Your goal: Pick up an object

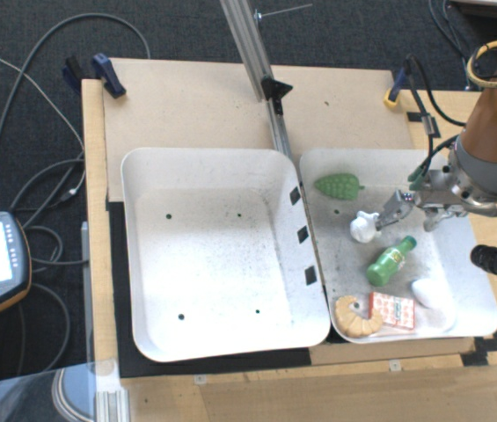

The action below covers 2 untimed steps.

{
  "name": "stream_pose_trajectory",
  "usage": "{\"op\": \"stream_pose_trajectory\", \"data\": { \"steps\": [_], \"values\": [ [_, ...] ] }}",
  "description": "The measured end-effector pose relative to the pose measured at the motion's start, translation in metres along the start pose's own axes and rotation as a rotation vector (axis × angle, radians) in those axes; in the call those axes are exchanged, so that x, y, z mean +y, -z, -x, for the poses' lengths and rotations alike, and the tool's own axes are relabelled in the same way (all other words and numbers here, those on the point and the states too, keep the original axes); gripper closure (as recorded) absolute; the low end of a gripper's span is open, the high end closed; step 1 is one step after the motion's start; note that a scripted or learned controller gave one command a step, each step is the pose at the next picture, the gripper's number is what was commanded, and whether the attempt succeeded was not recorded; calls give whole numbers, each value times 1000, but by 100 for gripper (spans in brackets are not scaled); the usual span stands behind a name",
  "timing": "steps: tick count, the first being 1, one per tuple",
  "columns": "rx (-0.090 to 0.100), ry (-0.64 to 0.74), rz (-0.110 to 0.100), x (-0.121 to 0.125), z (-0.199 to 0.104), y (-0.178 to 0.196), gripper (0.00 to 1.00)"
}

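White plastic object (363, 228) lay in the right bin (486, 323), just beside my hand (397, 209); whether my hand had closed on it, I could not tell. Judged status: nothing lifted, pick outstanding.

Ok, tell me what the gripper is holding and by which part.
It cannot be told. The gripper sits low in the right bin, right beside a small white object, but a hold is not clearly visible.
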<state>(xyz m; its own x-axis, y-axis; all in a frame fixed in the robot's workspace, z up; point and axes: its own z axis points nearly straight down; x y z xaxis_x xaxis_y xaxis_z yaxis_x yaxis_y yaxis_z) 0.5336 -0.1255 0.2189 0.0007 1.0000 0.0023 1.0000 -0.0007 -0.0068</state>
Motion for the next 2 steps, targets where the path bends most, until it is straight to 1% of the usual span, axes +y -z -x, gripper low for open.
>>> {"op": "stream_pose_trajectory", "data": {
  "steps": [1, 2],
  "values": [
    [1, 0, -2, -5, 0, -63, 0],
    [0, 0, 1, 0, 4, -108, 0]
  ]
}}
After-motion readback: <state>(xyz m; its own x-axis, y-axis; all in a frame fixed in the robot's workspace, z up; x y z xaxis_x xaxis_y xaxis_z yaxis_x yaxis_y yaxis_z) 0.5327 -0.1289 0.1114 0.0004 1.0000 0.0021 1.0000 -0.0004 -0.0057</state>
